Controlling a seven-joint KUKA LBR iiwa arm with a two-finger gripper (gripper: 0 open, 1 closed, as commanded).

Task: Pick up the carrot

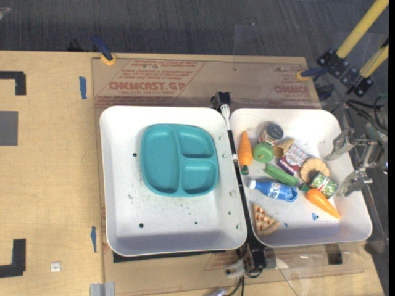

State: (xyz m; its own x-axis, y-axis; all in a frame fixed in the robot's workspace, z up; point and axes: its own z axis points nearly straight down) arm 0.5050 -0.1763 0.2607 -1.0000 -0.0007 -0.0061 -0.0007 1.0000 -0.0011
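Listing by size: left bin (117,184) holding a teal tray (179,160) at centre. Right bin (321,123) with clutter: blue bottle (274,190) at 6 o'clock, one carrot (245,149) at 9 o'clock by the divider, another carrot (323,203) at 4 o'clock. Gripper (352,165) at 3 o'clock on the rim; jaw state cannot be told.

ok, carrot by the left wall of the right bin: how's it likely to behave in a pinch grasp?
The carrot looks like a stiff, smooth toy, so probably light but slippery. Its taper may squirt it out of a squeeze near the tip. It lies close to the bin wall and the green ball, so it may roll or nudge them.
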